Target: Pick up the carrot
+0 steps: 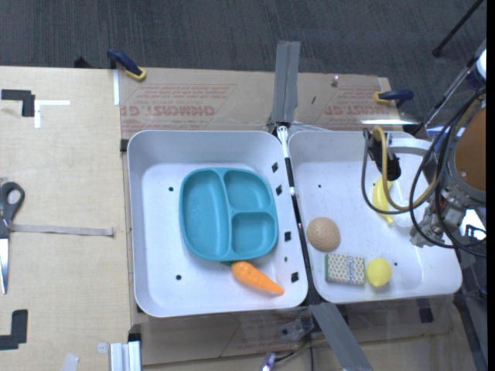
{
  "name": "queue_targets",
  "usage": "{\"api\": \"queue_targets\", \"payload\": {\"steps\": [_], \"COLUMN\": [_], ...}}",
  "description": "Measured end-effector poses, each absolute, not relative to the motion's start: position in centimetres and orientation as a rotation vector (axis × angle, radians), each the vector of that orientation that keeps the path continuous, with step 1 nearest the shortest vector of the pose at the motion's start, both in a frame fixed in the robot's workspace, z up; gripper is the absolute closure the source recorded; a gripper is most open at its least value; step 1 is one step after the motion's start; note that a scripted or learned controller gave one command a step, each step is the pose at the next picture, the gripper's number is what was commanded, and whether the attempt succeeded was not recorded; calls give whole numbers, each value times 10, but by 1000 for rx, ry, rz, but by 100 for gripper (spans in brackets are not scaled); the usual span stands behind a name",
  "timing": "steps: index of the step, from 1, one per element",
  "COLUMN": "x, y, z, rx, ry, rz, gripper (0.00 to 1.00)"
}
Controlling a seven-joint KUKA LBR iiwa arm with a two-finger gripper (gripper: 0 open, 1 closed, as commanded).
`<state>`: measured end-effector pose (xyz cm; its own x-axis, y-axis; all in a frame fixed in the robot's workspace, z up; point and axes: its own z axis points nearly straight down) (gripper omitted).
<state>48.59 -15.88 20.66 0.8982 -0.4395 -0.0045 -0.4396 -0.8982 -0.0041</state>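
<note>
We cannot tell state of gripper (433, 234) at right bin's (402, 288) right edge. Carrot (257, 278) lies well left, in left bin (155, 284), touching teal tray (230, 213) front rim; long axis runs left-right, slightly slanted.

Arm (468, 168) cut off by right edge; wrist end lost among black cables (421, 184), jaws' state not readable. Yellow object (381, 197) in right bin (340, 149) partly hidden behind cables, identity unclear. Scissors (8, 207) cut by left edge. Print on small box (345, 269) too small to read.
</note>
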Motion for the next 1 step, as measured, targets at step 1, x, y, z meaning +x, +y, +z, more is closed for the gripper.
{"api": "queue_targets", "payload": {"steps": [1], "x": [511], "y": [-129], "z": [224], "rx": [-3119], "ry": [315], "rz": [-3], "gripper": [100]}}
